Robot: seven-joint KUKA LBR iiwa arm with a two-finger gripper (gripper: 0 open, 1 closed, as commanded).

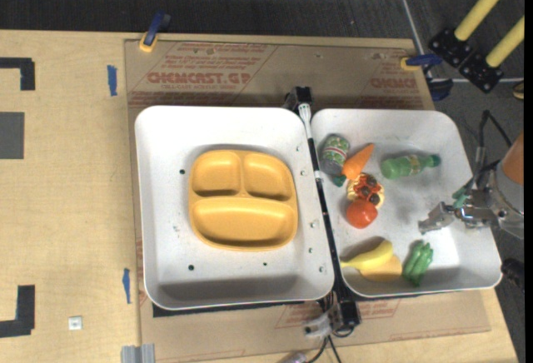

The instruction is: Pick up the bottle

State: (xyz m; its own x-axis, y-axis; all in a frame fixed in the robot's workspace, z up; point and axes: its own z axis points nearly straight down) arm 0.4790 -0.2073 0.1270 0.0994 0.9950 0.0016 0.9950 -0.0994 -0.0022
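Green plastic marks the target: one small bottle (409, 164) lies on its side near the back of the right white bin (478, 266), cap pointing right. The gripper (438, 217) enters from the right edge, low over the same bin, just in front of the bottle and apart from it. Its fingers appear slightly spread with nothing between them, though they are small and hard to read.

The step in hand seems to be the approach; no grasp has been made. The next move likely calls for shifting toward the back of the bin, lining the fingers across the bottle's narrow body, then lowering and closing.

Counted in the right bin: one bottle, one round green can (335, 151), one orange carrot (358, 159), one red tomato-like item (361, 213) with a small red and yellow toy (367, 187) just behind it, one yellow banana (371, 259), and one green pepper (417, 261).

The left white bin (158, 211) holds one yellow divided tray (243, 196) with three compartments. Both bins sit side by side on the desk (67, 203).
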